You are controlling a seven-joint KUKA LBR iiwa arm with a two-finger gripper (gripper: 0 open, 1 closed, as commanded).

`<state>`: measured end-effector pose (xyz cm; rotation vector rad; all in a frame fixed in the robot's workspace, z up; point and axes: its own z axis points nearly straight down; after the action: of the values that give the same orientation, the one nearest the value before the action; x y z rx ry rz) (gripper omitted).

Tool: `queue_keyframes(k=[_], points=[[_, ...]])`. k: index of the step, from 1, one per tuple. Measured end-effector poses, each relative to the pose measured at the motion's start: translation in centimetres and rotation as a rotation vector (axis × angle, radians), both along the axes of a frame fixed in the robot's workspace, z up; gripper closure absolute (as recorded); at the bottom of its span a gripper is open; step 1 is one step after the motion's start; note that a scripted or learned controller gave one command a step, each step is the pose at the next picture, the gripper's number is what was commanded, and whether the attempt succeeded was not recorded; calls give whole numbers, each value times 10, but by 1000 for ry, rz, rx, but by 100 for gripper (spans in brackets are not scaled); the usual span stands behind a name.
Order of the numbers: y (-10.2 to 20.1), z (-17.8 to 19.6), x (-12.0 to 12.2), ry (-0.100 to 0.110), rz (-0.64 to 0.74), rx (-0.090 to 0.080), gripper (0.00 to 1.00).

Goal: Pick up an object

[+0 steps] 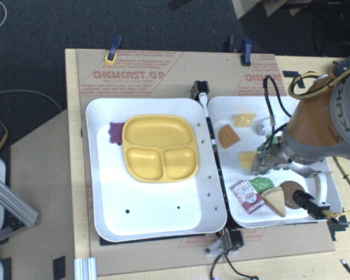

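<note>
My gripper (262, 163) hangs low over the middle of the right bin (221, 107), under the orange band of the arm. Just left of it lies a pale yellow block (247, 159). Below it sit a green piece (261, 185), a red and white packet (247, 195), a tan wedge (275, 202) and a brown round item (291, 192). Farther back in the same bin are an orange-brown piece (227, 136) and a pale yellow lump (244, 120). The arm hides the fingertips.
The left bin (157, 220) holds a yellow divided plate (160, 146) with a purple item (115, 132) at its left edge. A black divider (212, 150) runs between the bins. Cables loop over the right bin's far side.
</note>
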<state>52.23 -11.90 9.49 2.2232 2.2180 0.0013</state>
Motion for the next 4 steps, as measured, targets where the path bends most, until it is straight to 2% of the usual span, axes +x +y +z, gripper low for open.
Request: queue_keyframes(k=[3,4], points=[[-10,132,-6,-4,4,-2,100],[37,127,14,-2,8,0,100]])
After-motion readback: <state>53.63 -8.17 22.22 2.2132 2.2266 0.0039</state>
